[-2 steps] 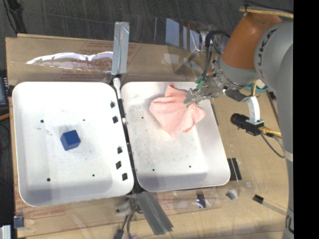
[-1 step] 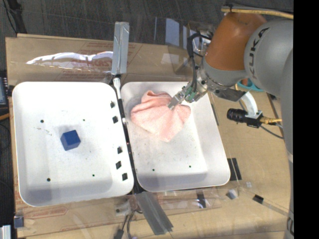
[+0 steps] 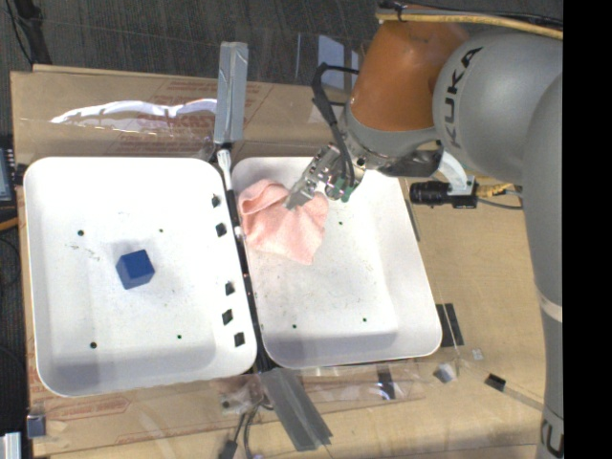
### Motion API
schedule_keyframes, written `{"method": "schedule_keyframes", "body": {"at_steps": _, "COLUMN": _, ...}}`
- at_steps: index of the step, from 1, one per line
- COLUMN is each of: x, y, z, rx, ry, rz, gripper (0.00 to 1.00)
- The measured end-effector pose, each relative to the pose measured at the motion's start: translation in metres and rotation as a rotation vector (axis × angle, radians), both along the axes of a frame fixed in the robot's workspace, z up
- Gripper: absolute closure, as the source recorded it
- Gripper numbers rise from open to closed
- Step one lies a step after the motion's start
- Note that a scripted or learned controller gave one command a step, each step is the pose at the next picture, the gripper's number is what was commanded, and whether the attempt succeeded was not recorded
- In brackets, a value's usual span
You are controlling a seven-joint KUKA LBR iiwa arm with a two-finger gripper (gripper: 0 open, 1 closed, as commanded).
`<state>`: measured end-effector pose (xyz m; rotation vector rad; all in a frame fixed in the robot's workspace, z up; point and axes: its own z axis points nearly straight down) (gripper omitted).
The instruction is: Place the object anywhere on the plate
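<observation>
- The fingers (image 3: 311, 187) were poised at the upper edge of a crumpled pink cloth (image 3: 279, 220); whether they were clenched or released could not be told.
- The cloth was spread left of and below them, in the right bin (image 3: 382, 333).
- A blue block (image 3: 135, 268) was set well apart, in the left bin (image 3: 57, 352).
- Bare bin floor was left around both.
</observation>
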<state>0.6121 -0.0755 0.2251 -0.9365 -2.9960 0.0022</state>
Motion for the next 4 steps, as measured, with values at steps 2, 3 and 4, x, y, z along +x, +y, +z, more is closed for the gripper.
{"method": "schedule_keyframes", "body": {"at_steps": 2, "x": 0.014, "y": 0.088, "z": -0.005, "rx": 0.001, "ry": -0.003, "rz": 0.607, "gripper": 1.0}}
{"method": "schedule_keyframes", "body": {"at_steps": 3, "x": 0.026, "y": 0.131, "z": 0.003, "rx": 0.0, "ry": -0.005, "rz": 0.612, "gripper": 1.0}}
{"method": "schedule_keyframes", "body": {"at_steps": 4, "x": 0.028, "y": 0.184, "z": 0.007, "rx": 0.0, "ry": -0.006, "rz": 0.612, "gripper": 1.0}}
